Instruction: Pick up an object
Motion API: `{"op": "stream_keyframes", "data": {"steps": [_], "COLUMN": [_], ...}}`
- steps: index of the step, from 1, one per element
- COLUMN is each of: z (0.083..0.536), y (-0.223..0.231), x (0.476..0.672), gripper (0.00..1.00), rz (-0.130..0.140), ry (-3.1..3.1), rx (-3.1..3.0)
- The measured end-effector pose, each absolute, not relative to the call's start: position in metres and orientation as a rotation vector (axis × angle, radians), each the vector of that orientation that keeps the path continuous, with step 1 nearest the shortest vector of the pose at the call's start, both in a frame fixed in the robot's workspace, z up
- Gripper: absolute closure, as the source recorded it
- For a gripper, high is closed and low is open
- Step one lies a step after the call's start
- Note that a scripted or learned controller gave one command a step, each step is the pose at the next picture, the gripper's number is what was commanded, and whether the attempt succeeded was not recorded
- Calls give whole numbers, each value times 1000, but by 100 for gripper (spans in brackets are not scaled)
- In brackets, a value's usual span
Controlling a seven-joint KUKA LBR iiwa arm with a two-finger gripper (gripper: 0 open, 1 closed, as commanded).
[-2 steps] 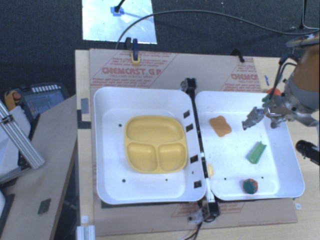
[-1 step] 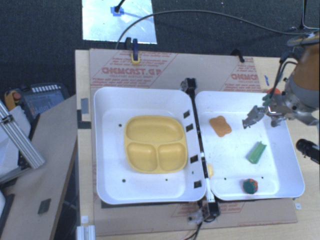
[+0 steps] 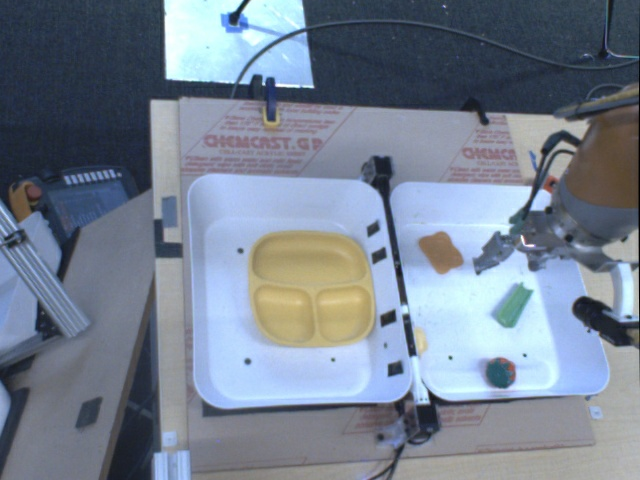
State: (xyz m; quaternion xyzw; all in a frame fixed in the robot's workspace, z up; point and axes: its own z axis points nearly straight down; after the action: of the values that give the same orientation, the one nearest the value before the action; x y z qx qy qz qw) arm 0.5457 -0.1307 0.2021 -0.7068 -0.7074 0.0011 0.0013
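The right bin [image 3: 560, 383] holds three loose objects. An orange flat piece [image 3: 440, 252] lies near its left side, a green block [image 3: 513, 305] sits at its middle, and a red and green ball [image 3: 501, 372] rests near the front wall. My gripper [image 3: 535, 258] hangs over the right bin below the orange wrist band, just above and right of the green block and right of the orange piece. Nothing shows in its grasp.
A yellow divided plate [image 3: 310, 288] lies in the left bin [image 3: 215, 268]. A small yellow bit [image 3: 420, 342] sits against the black divider [image 3: 392, 268] between the bins. Cables run across the dark floor behind the bench.
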Motion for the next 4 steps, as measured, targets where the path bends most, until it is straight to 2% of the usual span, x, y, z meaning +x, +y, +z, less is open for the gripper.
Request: {"op": "stream_keyframes", "data": {"steps": [2, 3, 4], "z": [87, 101, 158], "y": [-130, -131, -142], "x": [544, 545, 547], "gripper": [0, 100, 100], "rz": [3, -1, -5], "ry": [-2220, -2225, -2226], "rx": [-2218, -2220, -2226]}}
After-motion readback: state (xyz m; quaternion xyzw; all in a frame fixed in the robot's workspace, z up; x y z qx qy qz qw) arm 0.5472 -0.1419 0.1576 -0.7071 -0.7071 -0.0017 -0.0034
